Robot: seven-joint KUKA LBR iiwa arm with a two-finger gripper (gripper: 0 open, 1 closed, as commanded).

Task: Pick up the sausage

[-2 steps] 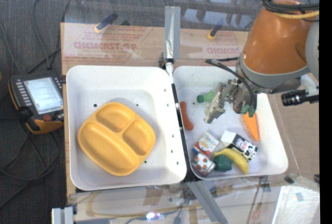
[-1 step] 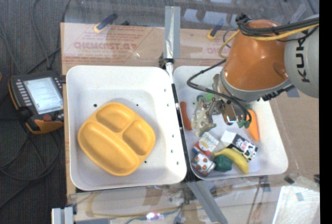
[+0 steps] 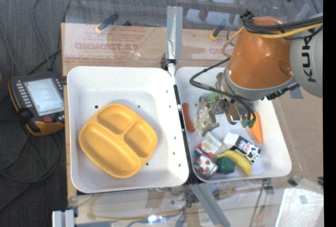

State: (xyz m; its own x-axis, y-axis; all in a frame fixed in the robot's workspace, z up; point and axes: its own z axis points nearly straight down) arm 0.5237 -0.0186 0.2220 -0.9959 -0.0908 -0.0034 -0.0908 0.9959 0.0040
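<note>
Right white bin (image 3: 281,160): jaws (image 3: 212,115) hang beside sausage (image 3: 187,117), apart.

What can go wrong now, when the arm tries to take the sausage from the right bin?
1. The sausage lies along the right bin's left wall, so one finger may strike the wall.
2. The gripper is over the crowded middle, beside a crumpled wrapper; it might catch that instead.

One camera is sitting fixed above the bench (image 3: 121,44) and is looking down at a slant. It is taking in both white bins (image 3: 79,168), with floor towards 12 o'clock, and the arm (image 3: 262,52) is entering from 3 o'clock.
</note>
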